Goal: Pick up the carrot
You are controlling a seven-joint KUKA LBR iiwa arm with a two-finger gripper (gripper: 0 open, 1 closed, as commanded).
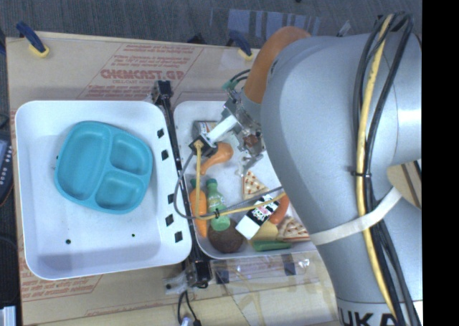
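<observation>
Carrot (pixel 219 154): lying tilted in the upper half of the right bin (pixel 188 115).
Claw (pixel 249 140): at the carrot's 3 o'clock, just beside it; spread or pressed together, can't tell.

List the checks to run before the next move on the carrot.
1. Target identified: cannot tell; a curved orange piece and a long orange piece both lie in the right bin.
2. Pincer over that bin: ok.
3. Target lifted: not ok; both pieces lie in the bin.
4. Long piece free of neighbours: not ok; green bottle lies against it.
5. Blue plate out of the way: ok, in the left bin.
</observation>
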